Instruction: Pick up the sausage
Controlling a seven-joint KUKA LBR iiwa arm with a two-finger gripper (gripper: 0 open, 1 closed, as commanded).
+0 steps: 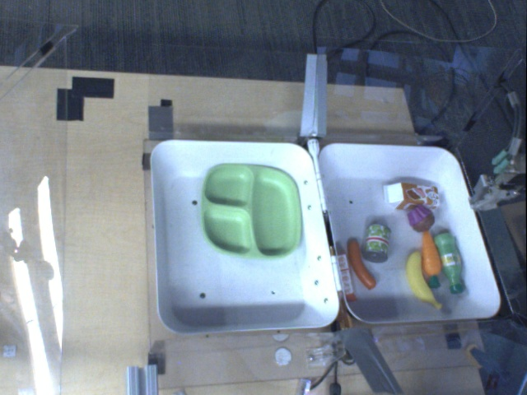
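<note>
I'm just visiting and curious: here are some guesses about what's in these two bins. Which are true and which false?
1. The sausage lies in the right bin. True.
2. The green divided plate sits in the right bin. False: it is in the left bin.
3. A banana lies beside a carrot. True.
4. The sausage rests on the plate. False: it lies on the bin floor beside a small can.

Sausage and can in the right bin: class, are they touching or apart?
Apart. The camera view shows a thin strip of white bin floor between the sausage and the can, which stands just to its upper right.
</note>
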